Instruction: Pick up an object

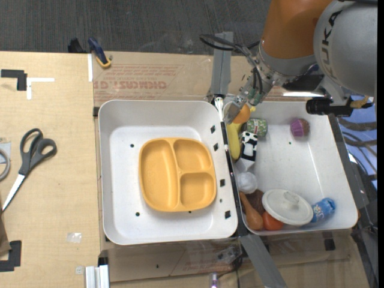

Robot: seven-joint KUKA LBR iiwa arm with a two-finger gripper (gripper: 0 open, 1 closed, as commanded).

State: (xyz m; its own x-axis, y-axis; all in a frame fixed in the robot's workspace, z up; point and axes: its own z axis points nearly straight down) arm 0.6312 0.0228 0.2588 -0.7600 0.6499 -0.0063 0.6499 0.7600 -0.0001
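My gripper (237,105) hangs over the far left corner of the right bin (336,161), below the orange band of the arm. Directly under its tip lies a small orange object (241,114); I cannot tell whether the two touch. Just in front of that are a yellow banana (233,141), a black-and-white toy (248,146) and a green can (257,128). A purple item (299,128) lies further right in the same bin.
The front of the right bin holds a white lidded bowl (287,206), a blue bottle (324,208), an orange carrot (251,213) and a red piece (273,222). The left bin (114,161) holds a yellow divided plate (178,174). Scissors (27,158) lie on the bench at left.
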